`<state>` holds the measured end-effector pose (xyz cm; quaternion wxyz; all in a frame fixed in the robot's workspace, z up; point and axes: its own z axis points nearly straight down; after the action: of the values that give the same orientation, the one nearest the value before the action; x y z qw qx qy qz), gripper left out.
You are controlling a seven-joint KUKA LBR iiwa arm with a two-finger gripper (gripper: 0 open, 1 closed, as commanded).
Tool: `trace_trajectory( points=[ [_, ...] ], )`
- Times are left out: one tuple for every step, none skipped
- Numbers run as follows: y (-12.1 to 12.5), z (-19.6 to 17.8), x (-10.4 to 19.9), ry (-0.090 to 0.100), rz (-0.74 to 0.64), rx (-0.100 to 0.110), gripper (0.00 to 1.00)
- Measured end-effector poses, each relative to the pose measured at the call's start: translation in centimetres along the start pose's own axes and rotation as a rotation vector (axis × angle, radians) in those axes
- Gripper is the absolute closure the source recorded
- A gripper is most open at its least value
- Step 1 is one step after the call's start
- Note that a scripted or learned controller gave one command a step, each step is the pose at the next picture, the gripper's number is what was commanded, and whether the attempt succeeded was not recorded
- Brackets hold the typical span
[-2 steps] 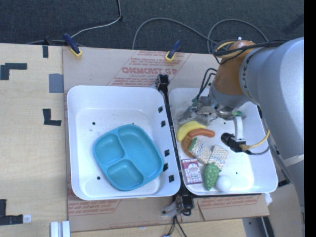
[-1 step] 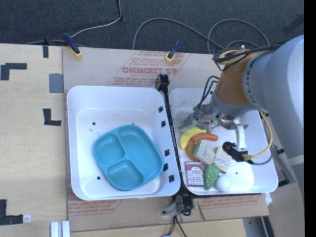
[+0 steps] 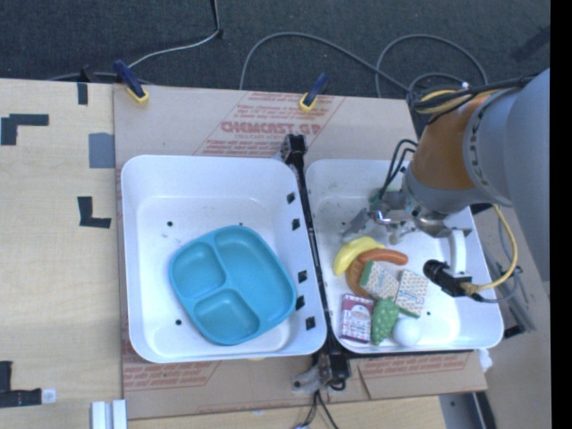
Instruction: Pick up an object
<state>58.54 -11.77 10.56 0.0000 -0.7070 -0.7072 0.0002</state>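
Observation:
My gripper (image 3: pixel 382 223) hangs over the middle of the right bin (image 3: pixel 465 333), just above and behind a pile of toy food. Its fingers (image 3: pixel 359 222) look spread open with nothing between them. Directly below it lies a yellow banana (image 3: pixel 351 254), with an orange carrot-like piece (image 3: pixel 386 257) beside it. Two patterned cracker packets (image 3: pixel 382 281) (image 3: pixel 414 291) sit in front of those. A small red box (image 3: pixel 356 318), a green piece (image 3: pixel 384 320) and a white egg (image 3: pixel 408 332) rest near the bin's front wall.
The left bin (image 3: pixel 143 239) holds a blue divided plate (image 3: pixel 232 282). A black divider (image 3: pixel 304 231) runs between the bins. The arm's grey and orange body (image 3: pixel 465 150) covers the right bin's far right corner, and a yellow cable (image 3: pixel 500 275) loops along its right wall.

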Motion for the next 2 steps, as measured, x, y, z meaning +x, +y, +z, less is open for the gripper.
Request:
trace_trajectory(
  points=[
    [-1.3,1.9,0.9,-0.002,0.0,-0.005,0.0],
    [5.8,2.0,2.3,-0.001,-0.002,-0.004,0.0]
  ],
)
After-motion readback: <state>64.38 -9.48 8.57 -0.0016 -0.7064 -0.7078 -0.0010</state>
